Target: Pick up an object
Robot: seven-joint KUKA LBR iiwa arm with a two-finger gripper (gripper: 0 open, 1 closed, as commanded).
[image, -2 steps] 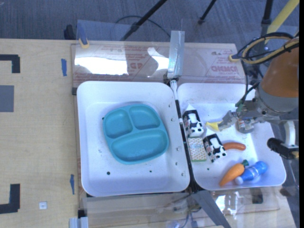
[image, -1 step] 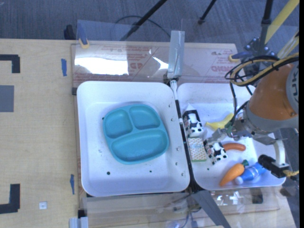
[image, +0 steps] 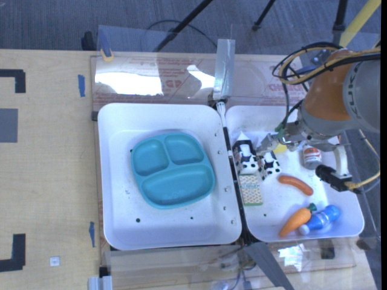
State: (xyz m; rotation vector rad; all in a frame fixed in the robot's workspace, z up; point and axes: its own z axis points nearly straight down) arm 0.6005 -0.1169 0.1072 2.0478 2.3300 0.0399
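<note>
The right bin [image: 351, 225] holds several small objects. A black-and-white cow toy [image: 245, 154] stands by its left wall, with a second small black-and-white figure [image: 269, 165] beside it. An orange sausage [image: 295, 185] lies mid-bin. An orange carrot [image: 295, 220] and a blue bottle [image: 320, 219] lie near the front. A small red-and-white can [image: 311, 156] sits to the right. My gripper [image: 276, 142] hangs low over the back of this bin, just right of the cow toy and above the small figure. Nothing visible is held in it.
A blue divided plate [image: 173, 168] lies in the left bin [image: 115, 222]. A patterned flat card [image: 251, 193] rests by the divider between the bins. The arm's orange band [image: 326, 98] and cables overhang the right bin's back right corner.
</note>
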